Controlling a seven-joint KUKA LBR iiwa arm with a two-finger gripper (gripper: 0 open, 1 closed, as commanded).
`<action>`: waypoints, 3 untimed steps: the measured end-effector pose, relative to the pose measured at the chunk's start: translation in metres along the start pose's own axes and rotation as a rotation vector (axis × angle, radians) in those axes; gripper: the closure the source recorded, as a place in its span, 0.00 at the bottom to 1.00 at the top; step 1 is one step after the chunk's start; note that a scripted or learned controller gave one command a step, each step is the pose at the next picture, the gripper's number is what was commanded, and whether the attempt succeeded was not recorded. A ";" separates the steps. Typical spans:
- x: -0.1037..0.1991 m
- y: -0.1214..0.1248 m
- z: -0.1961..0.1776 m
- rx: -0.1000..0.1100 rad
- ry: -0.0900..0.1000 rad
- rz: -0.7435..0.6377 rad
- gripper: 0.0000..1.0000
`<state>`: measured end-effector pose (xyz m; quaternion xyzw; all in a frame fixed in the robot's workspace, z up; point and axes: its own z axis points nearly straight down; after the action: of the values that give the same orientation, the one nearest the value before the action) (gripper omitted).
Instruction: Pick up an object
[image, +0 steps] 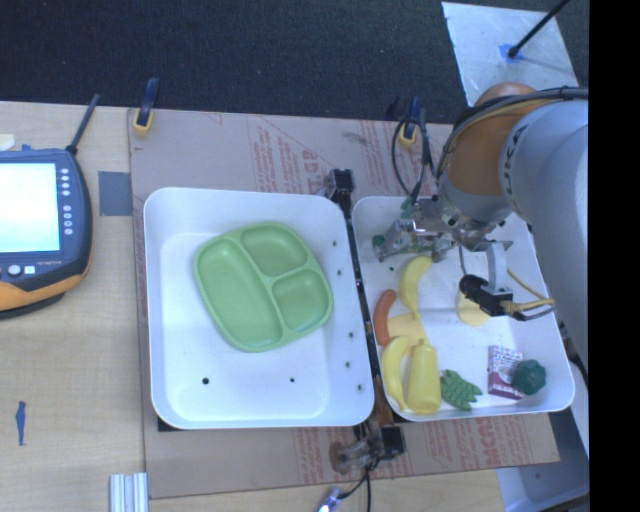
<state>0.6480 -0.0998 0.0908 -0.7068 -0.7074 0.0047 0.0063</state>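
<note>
Two white bins sit side by side on the table (80, 380). At the upper right of the frame the grey arm (540, 170) covers the right bin's (560, 400) far corner, and its end effector (435, 240) hangs low over that bin's upper part, its state impossible to tell. Below it lie a yellow banana (414, 280), an orange sausage (382, 315), a yellow bottle (424, 378), a green broccoli (529, 376) and a small red-printed packet (503, 370), its writing unreadable. Left bin (180, 400) holds a green divided plate (262, 285).
</note>
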 end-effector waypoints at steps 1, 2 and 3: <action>-0.004 -0.055 0.000 -0.011 -0.004 -0.005 0.00; 0.004 -0.033 -0.001 -0.012 -0.004 -0.005 0.00; -0.007 0.000 0.000 -0.001 0.000 -0.002 0.00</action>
<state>0.6481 -0.1065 0.0906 -0.7062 -0.7080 0.0042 0.0060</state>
